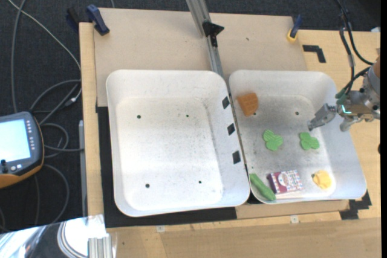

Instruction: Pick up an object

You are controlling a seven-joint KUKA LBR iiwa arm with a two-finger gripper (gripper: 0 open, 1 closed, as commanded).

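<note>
The end effector (pixel 329 118) hovered over the right bin (pixel 344 154), its grip state impossible to tell, seemingly lining up above the green piece (pixel 309 141) lying just below it.

Left bin (pixel 121 130) lies open — right bin (pixel 290 84) crowded along its near edge.

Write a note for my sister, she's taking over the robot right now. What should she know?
Gripper: over the right bin's right side, nothing seen between its fingers; open or shut is unclear.
Things, all in the right bin: orange block at the upper left, two green pieces in the middle, green item, pink packet and yellow piece along the near edge.
Left bin: no pick target.
Done: nothing picked up.
Left: grasp and lift one object.
</note>
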